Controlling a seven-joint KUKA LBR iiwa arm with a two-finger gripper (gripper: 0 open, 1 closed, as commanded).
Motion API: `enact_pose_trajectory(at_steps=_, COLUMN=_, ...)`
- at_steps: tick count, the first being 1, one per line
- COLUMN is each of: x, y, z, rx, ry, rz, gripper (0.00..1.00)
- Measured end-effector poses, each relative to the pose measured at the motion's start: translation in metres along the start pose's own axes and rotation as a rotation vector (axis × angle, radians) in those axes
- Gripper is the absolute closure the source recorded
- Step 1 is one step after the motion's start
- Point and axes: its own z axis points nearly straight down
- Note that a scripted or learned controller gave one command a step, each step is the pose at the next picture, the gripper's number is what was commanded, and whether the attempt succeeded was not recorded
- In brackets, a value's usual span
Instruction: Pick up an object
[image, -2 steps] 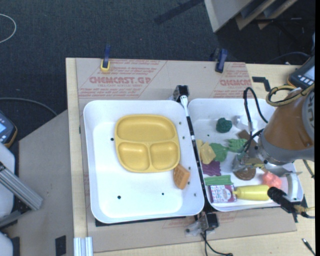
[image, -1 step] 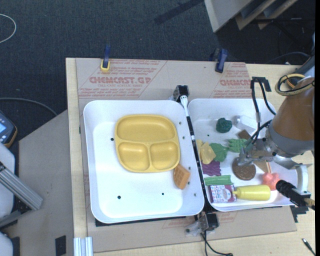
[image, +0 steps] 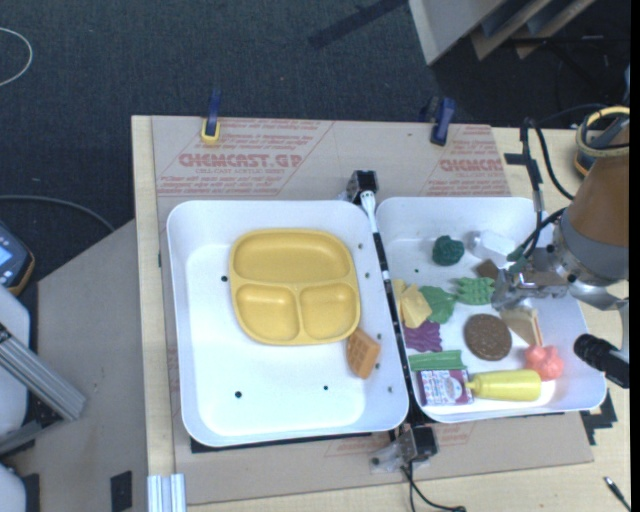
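Note:
My gripper (image: 513, 286) hangs low over the right bin (image: 520, 212), near its middle right, with the grey and orange arm behind it. It sits just right of a green leafy piece (image: 474, 291) and above a round brown patty (image: 487, 337) and a tan slice (image: 525, 326). Around it lie a dark green broccoli (image: 448, 250), a yellow wedge (image: 411, 305), a purple bunch (image: 424, 336), a pink piece (image: 543, 362), a yellow bottle (image: 508, 385) and a red-and-white packet (image: 443, 386). Nothing shows held in the gripper.
The left bin (image: 200, 330) holds a yellow divided plate (image: 295, 285) and a small waffle-like piece (image: 363, 353) at its right wall. A black divider rail (image: 378, 260) runs between the bins. Blue clamps (image: 441, 120) stand at the bench's far edge.

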Motion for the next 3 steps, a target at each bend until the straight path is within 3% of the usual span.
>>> enact_pose_trajectory(at_steps=1, x=0.0, y=0.001, z=-0.025, rx=0.002, ry=0.0, rz=0.001, gripper=1.0)
enact_pose_trajectory(at_steps=2, x=0.042, y=0.037, z=-0.014, rx=0.004, ry=0.002, rz=-0.003, gripper=1.0)
enact_pose_trajectory(at_steps=3, x=0.086, y=0.071, z=-0.03, rx=0.001, ry=0.003, rz=-0.004, gripper=1.0)
